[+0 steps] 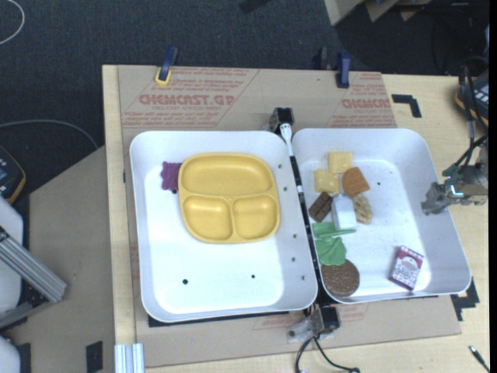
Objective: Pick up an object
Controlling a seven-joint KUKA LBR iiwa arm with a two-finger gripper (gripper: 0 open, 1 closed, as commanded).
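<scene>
The right white bin (435, 158) holds several small items. Two pale yellow blocks (334, 171) lie beside a tan-orange piece (356, 181) and a dark brown bar (320, 206). Close by are a white piece (342, 210), a green leaf shape (332, 247) and a round brown cookie (340, 277). A small red box (407, 268) lies alone near the bin's front right corner. My gripper (441, 197) hangs at the bin's right rim, apart from all the items and up and to the right of the red box.
The left white bin (155, 231) holds a yellow divided plate (229, 196) with a purple thing (170, 175) at its left edge. A black divider with clamps (284, 123) runs between the bins. Cables (472, 150) hang at the far right.
</scene>
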